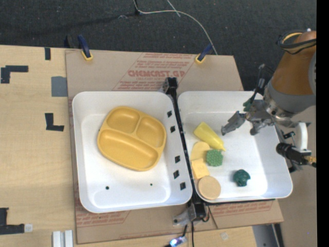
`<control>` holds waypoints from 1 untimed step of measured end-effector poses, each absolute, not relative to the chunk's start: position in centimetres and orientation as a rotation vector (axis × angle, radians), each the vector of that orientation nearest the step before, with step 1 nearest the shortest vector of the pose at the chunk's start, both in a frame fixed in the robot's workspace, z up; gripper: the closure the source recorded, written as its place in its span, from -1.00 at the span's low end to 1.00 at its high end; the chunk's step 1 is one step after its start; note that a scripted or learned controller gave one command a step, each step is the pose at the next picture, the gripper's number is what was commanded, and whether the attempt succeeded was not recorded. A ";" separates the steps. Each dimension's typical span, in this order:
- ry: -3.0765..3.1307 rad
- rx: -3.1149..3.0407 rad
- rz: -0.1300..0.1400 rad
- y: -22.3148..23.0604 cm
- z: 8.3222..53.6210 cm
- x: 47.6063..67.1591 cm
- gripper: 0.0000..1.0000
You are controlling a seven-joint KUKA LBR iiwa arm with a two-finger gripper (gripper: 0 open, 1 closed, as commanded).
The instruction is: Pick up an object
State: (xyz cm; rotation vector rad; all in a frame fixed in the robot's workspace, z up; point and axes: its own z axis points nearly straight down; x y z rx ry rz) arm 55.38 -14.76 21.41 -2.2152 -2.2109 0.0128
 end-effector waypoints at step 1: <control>-2.222 -2.219 0.002 -14.7 22.1 55.7 -1.00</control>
